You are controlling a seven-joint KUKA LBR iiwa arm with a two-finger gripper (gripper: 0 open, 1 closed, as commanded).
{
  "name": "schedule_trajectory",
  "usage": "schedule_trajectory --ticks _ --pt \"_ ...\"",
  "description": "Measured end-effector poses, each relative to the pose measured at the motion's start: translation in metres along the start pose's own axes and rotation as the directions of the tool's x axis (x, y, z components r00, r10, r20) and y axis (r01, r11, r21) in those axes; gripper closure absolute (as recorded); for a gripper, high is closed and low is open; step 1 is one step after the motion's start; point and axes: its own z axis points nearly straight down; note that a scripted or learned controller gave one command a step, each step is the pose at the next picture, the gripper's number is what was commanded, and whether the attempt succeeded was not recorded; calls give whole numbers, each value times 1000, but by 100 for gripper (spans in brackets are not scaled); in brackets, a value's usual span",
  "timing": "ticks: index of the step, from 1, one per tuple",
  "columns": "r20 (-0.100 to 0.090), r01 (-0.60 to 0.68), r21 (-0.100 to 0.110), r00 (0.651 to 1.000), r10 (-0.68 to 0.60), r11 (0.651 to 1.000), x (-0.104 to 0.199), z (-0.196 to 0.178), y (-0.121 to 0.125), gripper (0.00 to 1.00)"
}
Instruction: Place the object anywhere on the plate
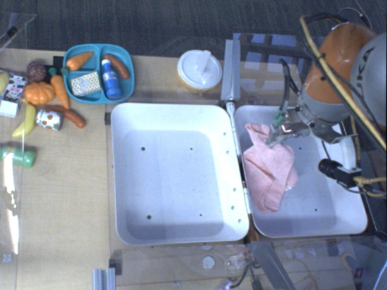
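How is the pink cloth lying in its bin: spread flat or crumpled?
Crumpled: the pink cloth lies bunched with folds in the right bin.

Even, bright overhead light is seen; glare is thrown on the bench at left, and soft blur is noted throughout.

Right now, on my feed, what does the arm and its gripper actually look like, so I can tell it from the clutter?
The arm is rounded grey casing with a broad orange band above the wrist. Yellow and black cables loop along its outside. The gripper is a small metal and dark assembly, and a black fitting juts out below it.
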Motion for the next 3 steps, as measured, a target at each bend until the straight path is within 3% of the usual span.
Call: schedule_trajectory --ticks 1,2,3 --pt "-3 392 3 920 -392 920 59 5 4 100" --pt "-1 722 -2 692 -722 692 113 -5 8 100" --pt "-2 934 -2 357 -934 357 163 -1 0 100"
